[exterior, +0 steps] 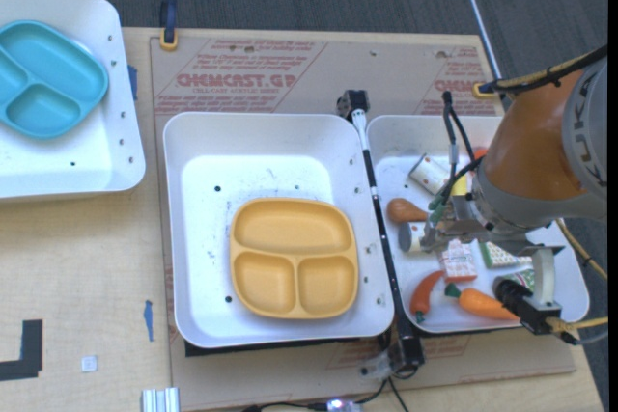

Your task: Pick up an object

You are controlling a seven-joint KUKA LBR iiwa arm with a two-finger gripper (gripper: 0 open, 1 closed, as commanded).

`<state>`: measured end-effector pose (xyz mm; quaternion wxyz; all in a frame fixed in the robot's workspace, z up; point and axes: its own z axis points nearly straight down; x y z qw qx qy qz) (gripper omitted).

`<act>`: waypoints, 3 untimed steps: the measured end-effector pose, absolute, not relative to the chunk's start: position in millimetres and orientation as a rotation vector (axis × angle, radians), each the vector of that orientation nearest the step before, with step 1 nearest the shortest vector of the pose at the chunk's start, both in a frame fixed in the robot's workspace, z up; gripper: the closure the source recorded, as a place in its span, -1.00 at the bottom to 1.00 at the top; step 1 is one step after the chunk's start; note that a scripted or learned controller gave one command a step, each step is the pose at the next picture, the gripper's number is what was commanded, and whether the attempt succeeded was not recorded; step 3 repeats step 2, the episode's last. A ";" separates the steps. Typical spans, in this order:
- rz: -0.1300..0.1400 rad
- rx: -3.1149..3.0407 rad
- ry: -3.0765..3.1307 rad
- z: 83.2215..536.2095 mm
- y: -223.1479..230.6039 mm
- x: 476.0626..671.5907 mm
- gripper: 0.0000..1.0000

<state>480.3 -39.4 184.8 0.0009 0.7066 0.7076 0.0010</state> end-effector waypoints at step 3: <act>0.003 2.217 2.212 93.1 -97.0 482.1 -1.00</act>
